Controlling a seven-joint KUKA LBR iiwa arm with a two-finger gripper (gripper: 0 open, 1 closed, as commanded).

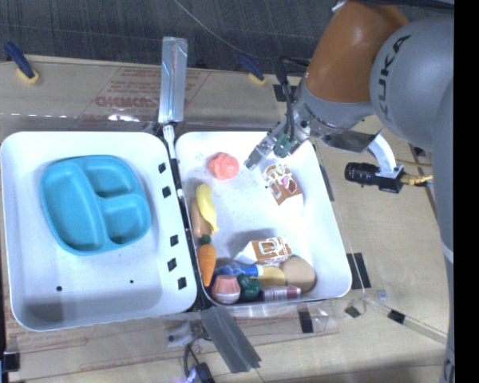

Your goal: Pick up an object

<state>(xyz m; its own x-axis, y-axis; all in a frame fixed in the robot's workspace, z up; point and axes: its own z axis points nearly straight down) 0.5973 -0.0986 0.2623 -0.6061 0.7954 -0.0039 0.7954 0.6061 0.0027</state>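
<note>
From above we read "KUKA" on the grey arm (411, 62). Its tool (265, 154) hovers over the right bin (329, 222), beside a brown patterned packet (283, 184) and pink ball (223, 166); whether its tips are apart, we cannot tell.

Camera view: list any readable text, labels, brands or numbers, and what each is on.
"KUKA": partly visible, running vertically on the grey arm.
Red print on the cardboard sheet behind the bins: too faint and blurred to read.
Brown-and-white packet in the right bin, just below the gripper: pattern, no legible words.
Packet among the pile: print too small to read.
</note>
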